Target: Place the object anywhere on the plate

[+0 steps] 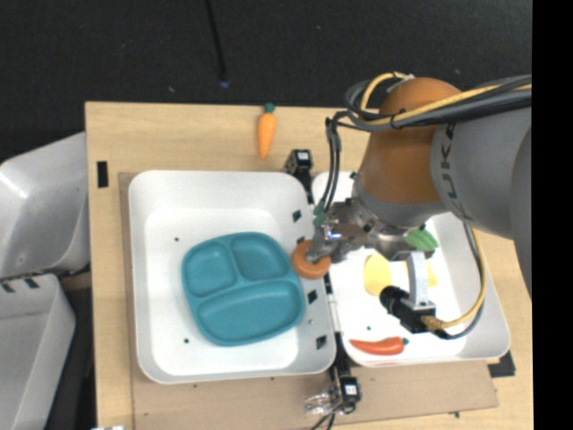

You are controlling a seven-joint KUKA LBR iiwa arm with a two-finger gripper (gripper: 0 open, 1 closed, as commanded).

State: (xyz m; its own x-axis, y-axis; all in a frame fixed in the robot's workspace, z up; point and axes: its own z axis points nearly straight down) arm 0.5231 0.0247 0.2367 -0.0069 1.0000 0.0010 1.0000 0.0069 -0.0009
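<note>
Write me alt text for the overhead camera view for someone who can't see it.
A grey robot arm with an orange band reaches from the right, its gripper at an orange ring-shaped toy beside a teal divided plate in the left white bin. The right white bin holds a red toy chilli and a yellow toy; a toy carrot lies on the bench.

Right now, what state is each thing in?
Plate: flat in the left bin, nothing on it.
Donut: at the gripper, over the wall between the bins; grip unclear.
Chili: lying in the right bin.
Carrot: lying on the bench, outside the bins.
</note>
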